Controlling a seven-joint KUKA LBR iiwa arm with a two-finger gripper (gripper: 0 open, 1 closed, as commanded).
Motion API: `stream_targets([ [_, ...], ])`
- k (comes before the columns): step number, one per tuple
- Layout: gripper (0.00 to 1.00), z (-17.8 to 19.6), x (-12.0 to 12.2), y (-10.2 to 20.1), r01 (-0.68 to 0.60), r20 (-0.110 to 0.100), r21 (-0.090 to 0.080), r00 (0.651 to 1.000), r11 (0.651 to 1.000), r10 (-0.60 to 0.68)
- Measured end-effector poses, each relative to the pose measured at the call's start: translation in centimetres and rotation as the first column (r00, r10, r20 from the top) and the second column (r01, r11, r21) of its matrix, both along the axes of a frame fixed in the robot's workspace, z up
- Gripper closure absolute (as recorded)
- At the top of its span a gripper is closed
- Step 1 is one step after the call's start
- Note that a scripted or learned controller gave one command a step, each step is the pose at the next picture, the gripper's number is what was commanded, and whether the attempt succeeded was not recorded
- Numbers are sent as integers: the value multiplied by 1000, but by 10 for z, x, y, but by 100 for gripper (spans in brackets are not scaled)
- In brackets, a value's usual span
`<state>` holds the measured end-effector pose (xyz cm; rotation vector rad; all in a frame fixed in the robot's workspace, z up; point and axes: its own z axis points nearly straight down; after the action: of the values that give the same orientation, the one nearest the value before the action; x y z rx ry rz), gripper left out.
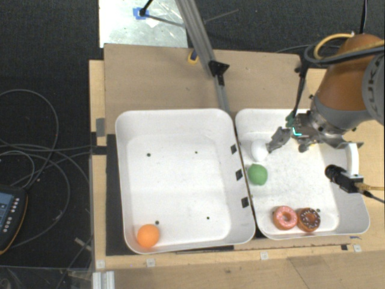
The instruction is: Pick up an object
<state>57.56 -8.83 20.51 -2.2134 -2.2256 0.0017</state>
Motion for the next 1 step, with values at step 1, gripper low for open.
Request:
stream_targets([
  [1, 0, 2, 1, 0, 2, 4, 0, 1000, 1000, -2],
])
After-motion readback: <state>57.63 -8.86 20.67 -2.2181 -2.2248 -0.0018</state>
